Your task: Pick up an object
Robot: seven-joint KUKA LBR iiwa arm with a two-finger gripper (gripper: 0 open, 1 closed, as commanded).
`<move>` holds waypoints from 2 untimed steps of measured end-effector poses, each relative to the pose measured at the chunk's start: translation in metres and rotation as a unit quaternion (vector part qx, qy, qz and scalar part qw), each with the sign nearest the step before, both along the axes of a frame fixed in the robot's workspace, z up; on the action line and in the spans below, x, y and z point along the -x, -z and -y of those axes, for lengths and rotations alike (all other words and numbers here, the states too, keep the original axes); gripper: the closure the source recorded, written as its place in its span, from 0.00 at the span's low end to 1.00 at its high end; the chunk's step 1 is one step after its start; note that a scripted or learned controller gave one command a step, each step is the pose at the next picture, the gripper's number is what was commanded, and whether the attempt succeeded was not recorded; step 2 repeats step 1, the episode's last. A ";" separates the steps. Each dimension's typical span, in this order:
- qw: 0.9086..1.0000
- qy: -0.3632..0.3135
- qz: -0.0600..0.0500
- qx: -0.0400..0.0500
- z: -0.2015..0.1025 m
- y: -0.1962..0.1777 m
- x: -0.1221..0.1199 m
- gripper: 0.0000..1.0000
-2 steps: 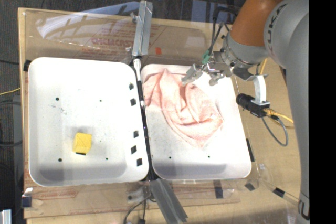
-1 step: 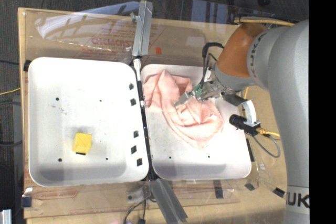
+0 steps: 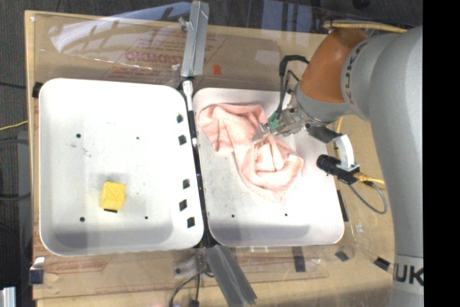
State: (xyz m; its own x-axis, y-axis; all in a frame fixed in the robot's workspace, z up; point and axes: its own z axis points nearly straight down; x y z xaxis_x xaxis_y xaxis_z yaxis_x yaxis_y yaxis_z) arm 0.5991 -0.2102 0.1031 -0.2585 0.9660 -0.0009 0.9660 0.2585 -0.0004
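On the left of the table (image 3: 29, 47), the left bin (image 3: 57, 226) holds a single small yellow block (image 3: 113, 196), lying flat in its lower left quarter, well apart from the walls and from everything else. Across the central divider, the right bin (image 3: 316, 226) holds a crumpled pink cloth (image 3: 244, 136), spread from the upper left of that bin down toward its middle, with a raised fold bunched up near the centre. The gripper (image 3: 273, 126) is down at that bunched fold, reaching in from the right under the grey arm (image 3: 374, 104) with its orange band. From this slanted view I cannot tell whether the fingers are spread or pinched, nor whether any cloth lies between them, so a grasp cannot be claimed. The step in hand appears to be taking hold of the cloth. To do it well, the pinch should land on the raised ridge of fabric and not on a flat layer, where the fingers would likely slide off; closing fully before any upward move seems wise, and the lift should be straight and slow so the trailing cloth peels off the bin floor without snagging the divider. The block remains a harder, more distant alternative.
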 end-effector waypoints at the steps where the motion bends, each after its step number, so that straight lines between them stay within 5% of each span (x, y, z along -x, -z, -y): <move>1: 1.000 0.030 0.000 0.000 -0.041 -0.119 -0.039 1.00; 2: 1.000 0.030 0.000 0.000 -0.041 -0.119 -0.039 1.00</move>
